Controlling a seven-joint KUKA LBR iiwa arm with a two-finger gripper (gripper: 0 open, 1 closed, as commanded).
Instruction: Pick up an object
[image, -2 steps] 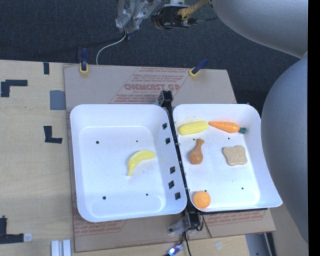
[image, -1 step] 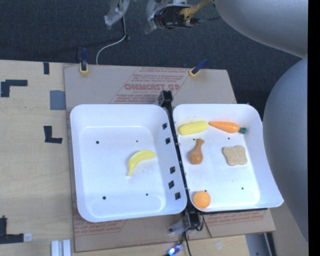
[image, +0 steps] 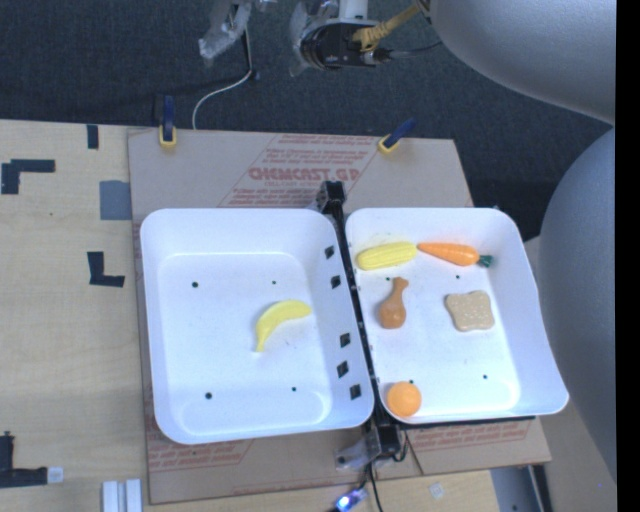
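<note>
Camera view: arm (image: 535, 45) high beyond right bin (image: 512, 238); jaws' opening cannot be told.

Red lettering that reads about "CHEMCAST GP" stands on the brown cardboard sheet (image: 215, 170), at twelve o'clock from the two white bins (image: 152, 262), and the smaller red lines around it are too fine to read.

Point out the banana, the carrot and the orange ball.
banana (image: 279, 319): camera view, middle of its curved body.
carrot (image: 448, 253): camera view, middle of its orange root.
orange ball (image: 403, 399): camera view, centre of its top.
</note>
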